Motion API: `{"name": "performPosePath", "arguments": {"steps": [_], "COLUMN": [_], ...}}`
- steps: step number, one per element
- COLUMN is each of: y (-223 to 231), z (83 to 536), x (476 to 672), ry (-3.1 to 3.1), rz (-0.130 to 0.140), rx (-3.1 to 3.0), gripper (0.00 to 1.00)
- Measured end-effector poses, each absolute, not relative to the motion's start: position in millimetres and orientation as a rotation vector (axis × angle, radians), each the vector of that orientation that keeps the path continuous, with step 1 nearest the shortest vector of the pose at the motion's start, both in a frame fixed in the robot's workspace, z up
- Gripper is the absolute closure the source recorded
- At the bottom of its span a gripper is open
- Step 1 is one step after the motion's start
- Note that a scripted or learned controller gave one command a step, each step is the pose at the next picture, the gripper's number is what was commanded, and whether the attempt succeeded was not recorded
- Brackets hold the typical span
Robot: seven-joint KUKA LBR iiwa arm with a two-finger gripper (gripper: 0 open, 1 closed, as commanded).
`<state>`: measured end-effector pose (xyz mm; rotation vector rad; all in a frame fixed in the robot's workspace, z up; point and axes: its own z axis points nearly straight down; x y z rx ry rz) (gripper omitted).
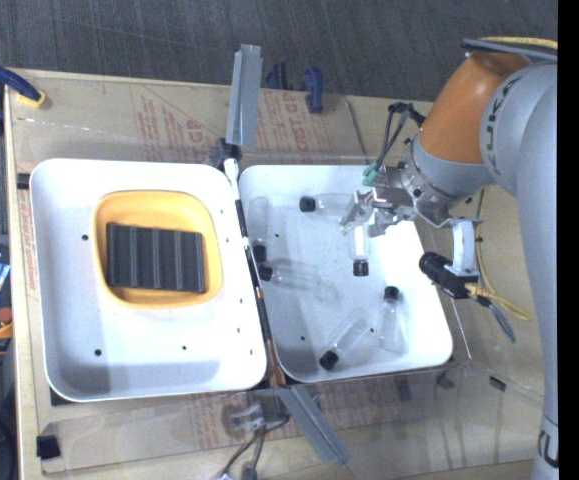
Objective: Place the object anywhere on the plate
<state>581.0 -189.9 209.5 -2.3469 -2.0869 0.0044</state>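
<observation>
A yellow plate [159,204] lies in the left bin [59,268], and a dark ribbed block [156,257] rests on its middle. Several clear small bottles with black caps are scattered in the right bin [424,343]. One bottle [360,256] sits near the bin's middle and another [391,318] lies toward the front right. A third bottle [341,343] lies at the front. My gripper [367,216] hangs over the back of the right bin, directly above the middle bottle. Whether it touches that bottle is unclear.
A black cap [307,205] sits near the right bin's back left, and another bottle [294,278] lies by the divider between the bins. Clamps and a metal bar [243,98] stand behind the bins. The arm's orange band [464,108] rises at the right.
</observation>
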Motion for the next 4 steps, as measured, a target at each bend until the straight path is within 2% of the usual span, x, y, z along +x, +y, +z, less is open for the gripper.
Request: {"name": "performPosePath", "arguments": {"steps": [1, 2, 3, 4], "y": [-105.8, -28.4, 3.7, 3.4], "z": [240.3, 223.3, 200.7, 200.9], "x": [591.6, 593.7, 617.5, 617.6], "ry": [-2.195, -2.4, -2.574, -2.574], "rz": [0.001, 0.004, 0.002, 0.002], "rx": [-2.245, -2.022, -1.8, -1.801], "gripper": [1.0, 1.0, 1.0, 0.0]}}
